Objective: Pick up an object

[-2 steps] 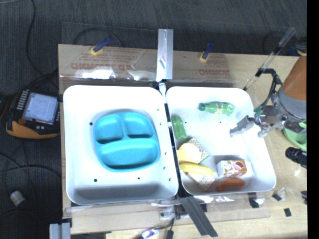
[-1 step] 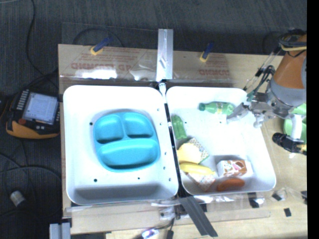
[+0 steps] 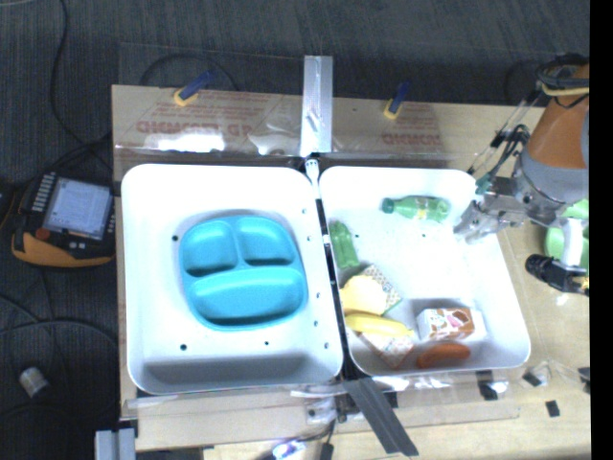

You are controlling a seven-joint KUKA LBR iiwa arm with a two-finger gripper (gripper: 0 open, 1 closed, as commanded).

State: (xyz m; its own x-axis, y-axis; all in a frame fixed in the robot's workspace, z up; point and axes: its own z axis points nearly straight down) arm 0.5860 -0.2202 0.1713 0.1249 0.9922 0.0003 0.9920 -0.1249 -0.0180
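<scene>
I see the gripper (image 3: pixel 476 220) at the right bin's (image 3: pixel 498 286) far right edge — can't tell if it's open or shut, nothing visibly held. Green bottle (image 3: pixel 416 207) lies just left; banana (image 3: pixel 377 327) near the front.

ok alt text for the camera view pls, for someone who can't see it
Overhead view of two white bins side by side: the left bin holds a blue divided tray, the right bin a green bottle, a banana and other small items. The arm's tool hangs over the right bin's upper right edge.
</scene>
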